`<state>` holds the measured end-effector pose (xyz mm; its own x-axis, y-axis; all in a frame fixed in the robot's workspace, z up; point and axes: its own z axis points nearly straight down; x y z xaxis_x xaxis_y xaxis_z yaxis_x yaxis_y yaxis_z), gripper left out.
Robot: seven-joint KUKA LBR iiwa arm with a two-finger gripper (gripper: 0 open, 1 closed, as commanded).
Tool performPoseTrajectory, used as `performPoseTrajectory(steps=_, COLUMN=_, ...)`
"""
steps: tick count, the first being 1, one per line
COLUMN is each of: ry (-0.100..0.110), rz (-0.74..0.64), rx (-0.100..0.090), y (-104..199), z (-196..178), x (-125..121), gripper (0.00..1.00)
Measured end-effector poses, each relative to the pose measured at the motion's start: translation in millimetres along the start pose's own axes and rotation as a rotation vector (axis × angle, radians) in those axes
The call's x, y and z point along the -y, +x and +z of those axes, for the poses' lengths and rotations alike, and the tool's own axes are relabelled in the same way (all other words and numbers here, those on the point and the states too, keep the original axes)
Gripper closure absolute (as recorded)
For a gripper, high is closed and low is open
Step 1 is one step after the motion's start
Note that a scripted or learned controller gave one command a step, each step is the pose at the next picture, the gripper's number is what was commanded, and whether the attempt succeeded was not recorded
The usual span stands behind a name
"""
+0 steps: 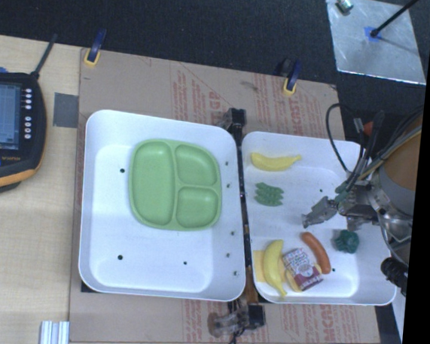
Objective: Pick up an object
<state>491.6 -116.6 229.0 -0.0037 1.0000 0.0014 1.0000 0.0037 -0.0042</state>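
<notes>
leftmost, a handheld control pendant point(5, 134) with an orange rim and a lit screen lies on the wooden bench point(17, 262), well apart from the bins. a cardboard sheet point(170, 87) lies under both bins, held by two blue-and-yellow clamps point(95, 48) at its far edge.

the left bin point(96, 262) carries one item: a green divided plate point(175, 184) with three compartments, set flat in the far half of the bin. the plate compartments hold nothing visible.

the right bin point(369, 296) touches the left bin along their shared edge. its contents, from left to right:
- a yellow banana point(274, 162) near the far wall, lying crosswise.
- a green pea pod point(269, 194) just nearer than that banana, apart from it.
- a second banana point(272, 266) at the near-left corner, touching a small red-and-white packet point(301, 267).
- an orange-red sausage point(316, 251) lying at a slant, touching the far-right side of the packet.
- a dark green, lumpy item point(347, 240), possibly broccoli, just right of the sausage and apart from it.

the gripper point(321, 212) enters from the right, over the middle of the right bin, with grey linkage and cables behind it. its tip sits above bare bin floor, between the pea pod and the dark green item, just beyond the sausage. no object is seen between the fingers. whether the jaws are spread or closed cannot be determined at this angle.
</notes>
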Motion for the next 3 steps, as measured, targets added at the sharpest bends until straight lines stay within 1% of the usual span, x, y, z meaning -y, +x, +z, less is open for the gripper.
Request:
performPoseTrajectory(steps=1, ry=0.002, rz=-0.001, rx=0.001, y=-30, z=136, x=-9, gripper=0.00)
performPoseTrajectory(steps=2, ry=0.002, rz=-0.004, rx=0.002, y=-31, z=126, x=-9, gripper=1.00)
performPoseTrajectory(steps=3, ry=-0.002, rz=-0.001, rx=0.001, y=28, z=37, x=-65, gripper=1.00)
